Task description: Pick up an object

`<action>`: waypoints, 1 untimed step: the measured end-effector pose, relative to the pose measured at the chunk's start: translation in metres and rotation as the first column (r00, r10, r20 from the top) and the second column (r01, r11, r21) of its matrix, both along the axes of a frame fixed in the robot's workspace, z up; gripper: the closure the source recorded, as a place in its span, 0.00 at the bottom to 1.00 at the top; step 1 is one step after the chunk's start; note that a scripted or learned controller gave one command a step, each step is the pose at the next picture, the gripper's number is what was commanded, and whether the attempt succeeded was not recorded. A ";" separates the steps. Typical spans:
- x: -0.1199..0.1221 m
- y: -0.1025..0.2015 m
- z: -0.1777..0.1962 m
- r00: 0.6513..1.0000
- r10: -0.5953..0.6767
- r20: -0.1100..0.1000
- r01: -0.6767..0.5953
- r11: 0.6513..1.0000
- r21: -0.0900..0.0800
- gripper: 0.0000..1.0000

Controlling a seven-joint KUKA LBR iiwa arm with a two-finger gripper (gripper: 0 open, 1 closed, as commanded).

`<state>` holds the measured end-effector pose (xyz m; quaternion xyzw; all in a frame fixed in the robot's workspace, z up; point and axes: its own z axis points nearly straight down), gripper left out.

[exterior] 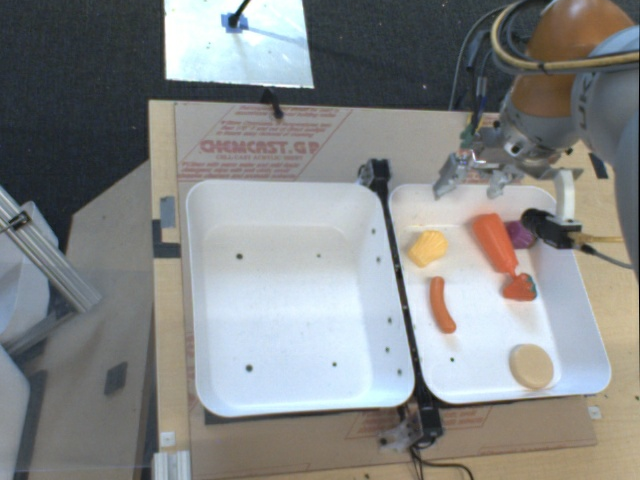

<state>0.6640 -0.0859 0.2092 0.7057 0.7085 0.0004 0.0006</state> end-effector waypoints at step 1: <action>-0.070 -0.010 -0.073 1.000 -0.005 -0.011 0.005 1.000 0.002 0.00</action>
